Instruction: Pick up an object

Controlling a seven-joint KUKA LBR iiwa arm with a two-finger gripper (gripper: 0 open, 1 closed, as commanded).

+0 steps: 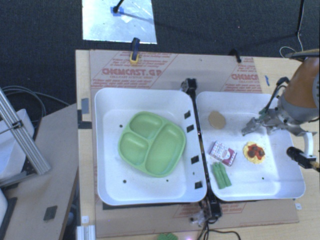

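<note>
Nearest the camera in the right bin lies a green block, angled, close to the front wall. Just behind it and nearly touching sits a small pink-and-white carton, tilted. To its right, apart from it, lies a yellow disc with red topping, flat on the bin floor. Farther back, near the bin's left rear, rests a round tan cookie.

The gripper hangs over the right bin, reaching in from the right, its tips pointing left. It stands above and just behind the yellow disc, between that disc and the tan cookie, with no item seen between its fingers. Whether the fingers are spread or pressed together cannot be told from this view. The arm, with its orange band, rises behind it at the right edge.

The left bin holds a green divided tray, three compartments, lying flat and slightly rotated at the bin's centre.

Beyond both bins the cardboard sheet covers the bench, with a yellow clamp at its far edge.
</note>
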